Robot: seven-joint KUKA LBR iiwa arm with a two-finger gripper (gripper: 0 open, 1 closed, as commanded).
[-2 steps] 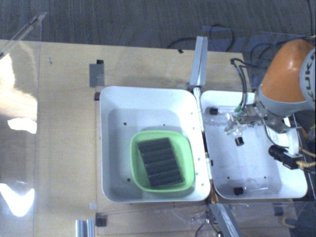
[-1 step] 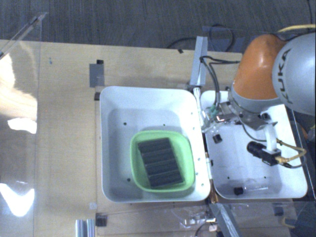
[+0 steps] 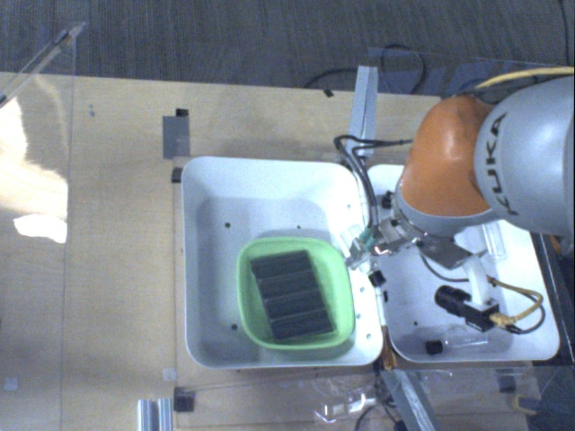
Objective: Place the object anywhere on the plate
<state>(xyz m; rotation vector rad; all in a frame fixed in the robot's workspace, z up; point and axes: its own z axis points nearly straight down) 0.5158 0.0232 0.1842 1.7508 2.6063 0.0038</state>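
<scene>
A green plate (image 3: pixel 337 277) sits in the front half of the left white bin (image 3: pixel 207 241). On the plate lies a black ridged rectangular block (image 3: pixel 289 294), slightly askew and apart from the gripper. My gripper (image 3: pixel 363 246) hangs below the orange wrist band, over the divide between the two bins and just right of the plate's rim. The wrist hides most of it.
The right white bin (image 3: pixel 404 330) holds a small black piece (image 3: pixel 434 347) and a clear plastic item (image 3: pixel 467 339) near its front edge. The big grey arm covers that bin's back half. Bare white floor lies behind and left of the plate.
</scene>
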